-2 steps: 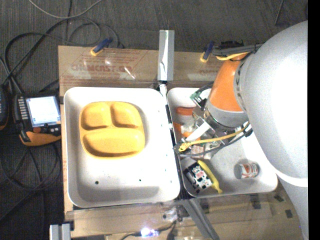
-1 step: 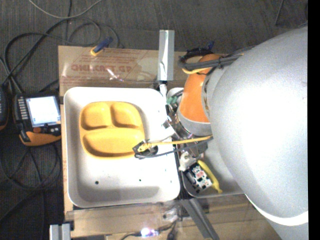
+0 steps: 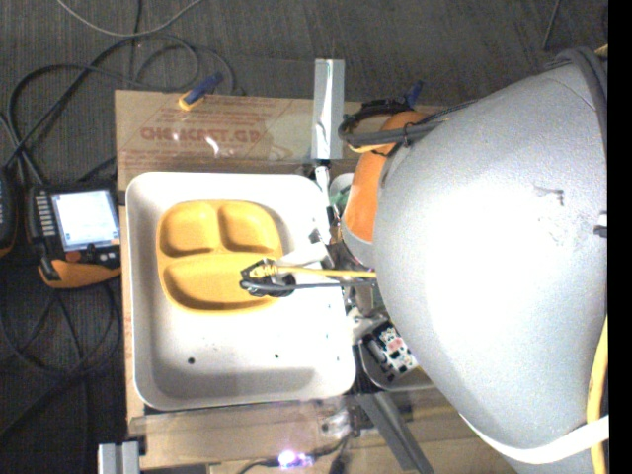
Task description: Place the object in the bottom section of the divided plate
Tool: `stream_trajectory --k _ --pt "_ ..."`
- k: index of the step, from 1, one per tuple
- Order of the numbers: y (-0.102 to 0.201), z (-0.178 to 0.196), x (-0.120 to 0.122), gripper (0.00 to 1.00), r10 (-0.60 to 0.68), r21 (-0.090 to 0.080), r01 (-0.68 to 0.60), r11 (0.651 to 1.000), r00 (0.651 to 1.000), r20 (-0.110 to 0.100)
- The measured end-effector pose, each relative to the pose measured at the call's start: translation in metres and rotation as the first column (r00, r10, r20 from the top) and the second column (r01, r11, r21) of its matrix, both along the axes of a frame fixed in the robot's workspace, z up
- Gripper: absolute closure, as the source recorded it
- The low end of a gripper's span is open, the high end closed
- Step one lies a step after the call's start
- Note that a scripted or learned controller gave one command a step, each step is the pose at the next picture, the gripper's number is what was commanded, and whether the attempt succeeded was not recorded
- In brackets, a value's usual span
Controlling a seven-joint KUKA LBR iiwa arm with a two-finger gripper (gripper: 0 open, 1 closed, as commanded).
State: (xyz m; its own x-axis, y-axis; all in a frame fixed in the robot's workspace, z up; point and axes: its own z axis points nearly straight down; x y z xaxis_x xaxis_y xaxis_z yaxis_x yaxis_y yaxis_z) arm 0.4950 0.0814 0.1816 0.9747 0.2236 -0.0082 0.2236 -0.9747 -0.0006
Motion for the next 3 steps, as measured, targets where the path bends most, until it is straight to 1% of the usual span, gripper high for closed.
stream_trajectory --k 1,2,3 --pt "-0.001 0.007 0.0 1.0 0.002 -0.001 -0.002 1.0 1.0 -0.006" --pt "0.09 0.036 -0.012 1.0 0.007 -0.001 -0.007 1.0 1.0 0.002" --pt "0.11 -0.084 -0.013 1.0 0.102 -0.003 -0.102 0.995 0.995 0.002"
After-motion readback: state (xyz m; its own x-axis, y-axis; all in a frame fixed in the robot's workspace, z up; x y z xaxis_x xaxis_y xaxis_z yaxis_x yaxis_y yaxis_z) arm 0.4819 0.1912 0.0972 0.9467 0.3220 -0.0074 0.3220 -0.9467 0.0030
